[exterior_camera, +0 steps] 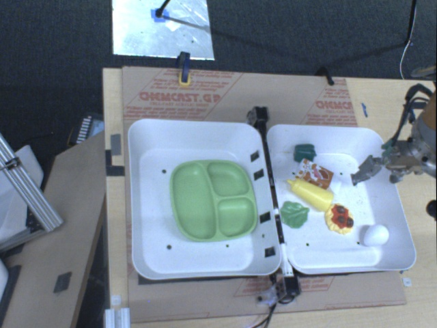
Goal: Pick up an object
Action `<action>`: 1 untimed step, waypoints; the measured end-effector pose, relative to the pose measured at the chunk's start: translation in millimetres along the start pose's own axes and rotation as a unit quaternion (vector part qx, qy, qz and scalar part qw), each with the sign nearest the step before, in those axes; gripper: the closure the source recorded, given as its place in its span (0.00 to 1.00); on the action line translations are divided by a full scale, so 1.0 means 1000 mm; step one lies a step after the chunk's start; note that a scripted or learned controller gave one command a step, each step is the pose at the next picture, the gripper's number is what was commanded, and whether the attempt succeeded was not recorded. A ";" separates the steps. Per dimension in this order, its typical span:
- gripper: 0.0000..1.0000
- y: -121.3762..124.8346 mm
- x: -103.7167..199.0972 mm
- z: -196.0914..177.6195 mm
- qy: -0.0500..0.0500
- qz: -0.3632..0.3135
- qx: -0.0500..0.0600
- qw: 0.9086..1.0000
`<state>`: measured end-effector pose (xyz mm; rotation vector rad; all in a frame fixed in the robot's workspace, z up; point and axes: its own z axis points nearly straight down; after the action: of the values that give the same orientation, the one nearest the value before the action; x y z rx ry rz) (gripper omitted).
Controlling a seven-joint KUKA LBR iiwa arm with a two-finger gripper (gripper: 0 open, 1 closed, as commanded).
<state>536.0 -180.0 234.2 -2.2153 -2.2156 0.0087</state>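
- Camera view: the table (225, 87) carries two shallow white bins side by side, on a brown sheet printed with red lettering.
- Left bin (147, 142) holds a green divided plate (212, 200) with three compartments, lying flat near the bin's middle.
- Right bin (396, 241) holds the small objects, grouped in its left and lower part.
- Dark green block (304, 152) lies near the upper left of the right bin.
- Red-and-white packet (316, 175) lies just below the block, touching or nearly touching the yellow piece.
- Yellow bottle-shaped piece (311, 193) lies tilted, its narrow end toward the divider between the bins.
- Green leaf-shaped piece (295, 214) lies just below the yellow piece, close to the divider.
- Yellow-and-red toy food piece (340, 219) lies right of the leaf, apart from it.
- White egg-shaped object (374, 235) lies near the lower right corner of the right bin, just beside the yellow-and-red piece.
- Pincer (365, 169) reaches in from the right edge, over the right side of the right bin, right of the packet and apart from it.
- Pincer state: cannot tell whether wide or narrow; one dark fingertip shape is visible, nothing seen between fingers.
- No object is lifted; all pieces rest on the bin floor.
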 end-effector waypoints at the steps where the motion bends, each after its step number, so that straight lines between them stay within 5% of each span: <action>1: 0.00 0.002 0.000 -0.006 -0.001 -0.002 -0.006 1.000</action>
<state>538.5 -179.6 240.1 -2.2186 -2.2261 -0.0007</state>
